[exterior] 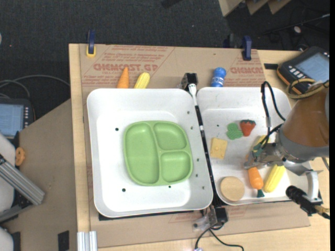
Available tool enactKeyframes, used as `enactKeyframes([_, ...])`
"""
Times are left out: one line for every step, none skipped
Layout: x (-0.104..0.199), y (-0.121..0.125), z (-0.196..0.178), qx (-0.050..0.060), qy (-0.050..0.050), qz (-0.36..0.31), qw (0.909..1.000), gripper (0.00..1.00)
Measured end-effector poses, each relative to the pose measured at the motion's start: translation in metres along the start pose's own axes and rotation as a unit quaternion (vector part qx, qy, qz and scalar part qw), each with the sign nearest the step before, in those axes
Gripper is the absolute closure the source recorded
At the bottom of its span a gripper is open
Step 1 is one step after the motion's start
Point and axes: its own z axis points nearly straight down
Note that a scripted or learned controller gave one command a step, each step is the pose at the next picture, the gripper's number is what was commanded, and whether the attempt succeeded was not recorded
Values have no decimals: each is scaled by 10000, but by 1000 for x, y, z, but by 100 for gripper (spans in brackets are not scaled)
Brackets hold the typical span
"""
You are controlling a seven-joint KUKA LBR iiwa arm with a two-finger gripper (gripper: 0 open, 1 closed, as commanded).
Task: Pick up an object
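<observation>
Bench: left bin [99,140] holds green plate [157,152]; right bin [220,101] toys.

My claw over the right bin, toy food below

My gripper [260,158] hung low in the right bin [230,101], just above the toy carrot [255,178] and beside the yellow corn cob [274,178]; my fingers were too blurred among cables to read. A round tan disc [232,188] lay near the bin's front edge, a pale yellow cheese wedge [219,148] sat toward its left wall, and a green leafy piece [234,130] touched a red strawberry [247,126] further back. The left bin [104,140] carried a green divided plate [157,152]. Behind the bins, on the board, lay an orange carrot [123,78], a yellow piece [142,80] and a blue bottle [218,77].
</observation>
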Motion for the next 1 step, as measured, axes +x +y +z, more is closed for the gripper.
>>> enactKeyframes([115,41,-85,-48,25,-86,9999,100])
